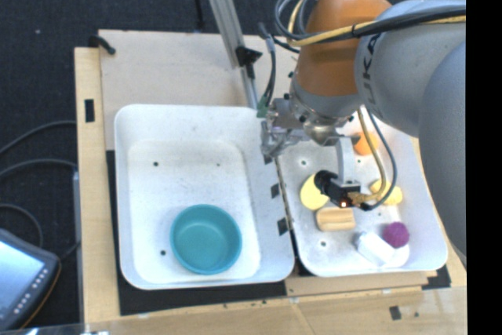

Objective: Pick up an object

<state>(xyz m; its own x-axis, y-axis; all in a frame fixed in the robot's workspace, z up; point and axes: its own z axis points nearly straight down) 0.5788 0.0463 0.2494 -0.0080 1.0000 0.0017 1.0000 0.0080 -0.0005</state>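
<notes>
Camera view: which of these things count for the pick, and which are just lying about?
For the pick: gripper, over the right bin's left edge; in that bin, yellow piece, tan wooden block, purple ball, white object; in the left bin, teal bowl.
Lying about: aluminium rail, screen at the lower left corner, cables on the dark floor.

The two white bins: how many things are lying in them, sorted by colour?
Teal bowl: 1
Yellow piece: 1
Orange piece, half hidden: 1
Tan block: 1
Purple ball: 1
White lump: 1
Total: 6
</notes>
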